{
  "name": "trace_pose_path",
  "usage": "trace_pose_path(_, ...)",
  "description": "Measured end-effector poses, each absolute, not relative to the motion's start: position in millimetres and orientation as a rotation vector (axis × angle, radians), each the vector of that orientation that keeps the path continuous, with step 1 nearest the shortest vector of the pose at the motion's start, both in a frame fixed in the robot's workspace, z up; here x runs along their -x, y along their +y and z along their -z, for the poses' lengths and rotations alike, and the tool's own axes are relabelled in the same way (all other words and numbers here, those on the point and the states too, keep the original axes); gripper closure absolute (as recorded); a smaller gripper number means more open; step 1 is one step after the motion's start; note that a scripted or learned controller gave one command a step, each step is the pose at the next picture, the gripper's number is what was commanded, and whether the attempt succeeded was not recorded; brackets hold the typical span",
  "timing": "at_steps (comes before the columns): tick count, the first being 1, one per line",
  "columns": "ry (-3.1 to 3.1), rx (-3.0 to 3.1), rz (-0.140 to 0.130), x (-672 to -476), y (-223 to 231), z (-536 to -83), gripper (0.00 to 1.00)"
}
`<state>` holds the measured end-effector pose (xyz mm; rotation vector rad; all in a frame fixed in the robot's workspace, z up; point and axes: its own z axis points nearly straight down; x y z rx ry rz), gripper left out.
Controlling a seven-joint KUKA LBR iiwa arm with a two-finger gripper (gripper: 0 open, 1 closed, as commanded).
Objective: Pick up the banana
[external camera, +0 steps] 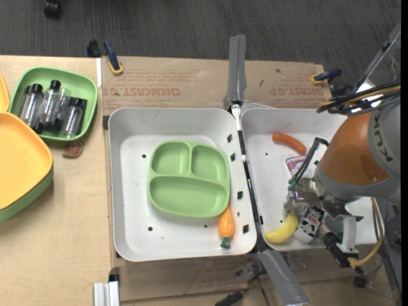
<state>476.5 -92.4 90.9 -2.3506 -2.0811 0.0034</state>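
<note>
Banana [284,230] in right bin [268,129] front corner, touching end effector [299,204]; finger state unclear; carrot [226,224] in left bin [127,171].

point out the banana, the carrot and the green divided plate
banana [282,231], camera view, middle of its yellow body
carrot [226,224], camera view, its orange body beside the plate's corner
green divided plate [189,197], camera view, floor of its large compartment

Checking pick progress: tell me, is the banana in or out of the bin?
In: the banana lies on the right bin's floor.
</note>
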Motion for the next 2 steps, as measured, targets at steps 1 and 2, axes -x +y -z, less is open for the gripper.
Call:
trace_pose_path(1,-2.422,2.0,-0.002,-527.4,-60.2,-190.7,1.0)
trace_pose_path(2,-2.191,2.246,-0.006,-492.6,-60.5,-190.0,1.0)
